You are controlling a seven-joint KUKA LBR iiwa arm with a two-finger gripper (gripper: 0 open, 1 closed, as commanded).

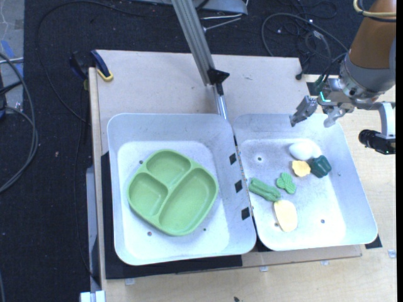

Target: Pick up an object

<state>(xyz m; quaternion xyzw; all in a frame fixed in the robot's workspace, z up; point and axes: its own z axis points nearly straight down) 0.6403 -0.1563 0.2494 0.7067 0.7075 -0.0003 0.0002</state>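
The arm (371,39) is running off the right and top edges, so its upper links are being cut away. The gripper (317,113) is showing as small and blurred, too small to tell how it stands. A dark green piece (321,166) is lying against a small yellow one (301,168), their shapes too small to name. The counter (157,83) is being cropped at the lower right corner. Cables (12,106) are trailing off the left edge.

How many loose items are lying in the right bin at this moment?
6, clustered mid-bin: a white egg-like piece, a small yellow piece, a dark green piece, a light green piece, a long green piece, a pale yellow piece. None looks hidden.
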